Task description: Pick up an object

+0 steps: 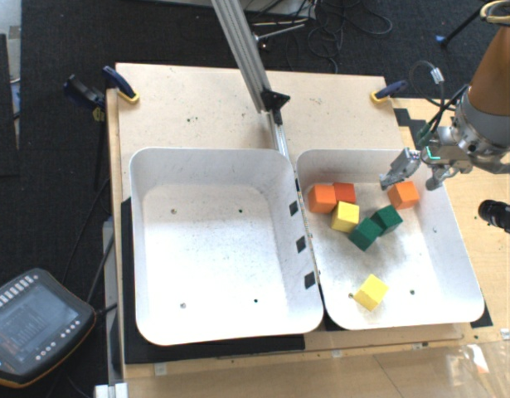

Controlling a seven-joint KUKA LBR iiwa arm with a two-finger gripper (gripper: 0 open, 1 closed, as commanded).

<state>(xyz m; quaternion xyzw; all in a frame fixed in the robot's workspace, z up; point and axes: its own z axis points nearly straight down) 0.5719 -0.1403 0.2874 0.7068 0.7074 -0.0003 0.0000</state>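
Nearest the camera, a yellow cube (371, 292) lies alone near the front of my right-hand white bin (454, 284). Farther back, two green cubes (376, 226) sit touching, with a second yellow cube (346, 215) just beside them and two orange cubes (332, 196) touching behind it. Toward the bin's far right, my gripper (420, 172) hangs with its fingers spread apart, gripping nothing; a lone orange cube (403, 194) rests just below and between them. The left white bin (147, 222) lies alongside, touching the right one.
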